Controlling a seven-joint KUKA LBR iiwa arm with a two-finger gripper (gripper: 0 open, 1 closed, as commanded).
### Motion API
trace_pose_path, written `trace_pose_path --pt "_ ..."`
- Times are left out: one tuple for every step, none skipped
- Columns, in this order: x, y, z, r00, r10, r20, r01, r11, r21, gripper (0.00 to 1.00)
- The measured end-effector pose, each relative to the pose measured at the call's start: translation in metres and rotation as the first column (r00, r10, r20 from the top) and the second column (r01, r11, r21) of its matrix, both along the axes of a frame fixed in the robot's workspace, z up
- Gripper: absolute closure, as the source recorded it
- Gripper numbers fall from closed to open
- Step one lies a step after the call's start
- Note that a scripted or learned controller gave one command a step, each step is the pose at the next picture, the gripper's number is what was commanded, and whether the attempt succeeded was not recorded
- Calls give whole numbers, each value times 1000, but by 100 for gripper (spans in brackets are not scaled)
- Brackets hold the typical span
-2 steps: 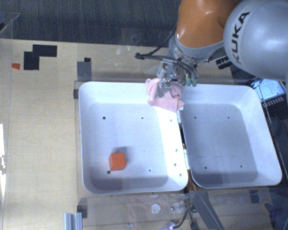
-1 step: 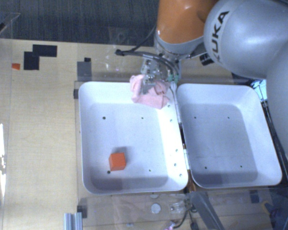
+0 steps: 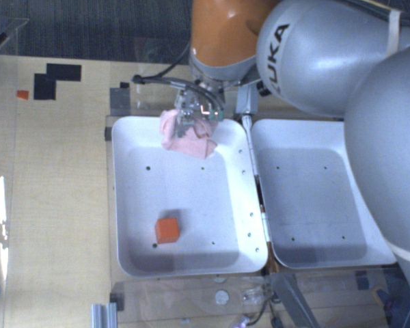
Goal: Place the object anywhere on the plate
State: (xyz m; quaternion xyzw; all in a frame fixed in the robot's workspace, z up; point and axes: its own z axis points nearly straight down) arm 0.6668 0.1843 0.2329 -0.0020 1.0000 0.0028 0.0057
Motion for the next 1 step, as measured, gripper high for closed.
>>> trace_pose_path --pt "0 0 1 1000 0 1 0 1000 0 0"
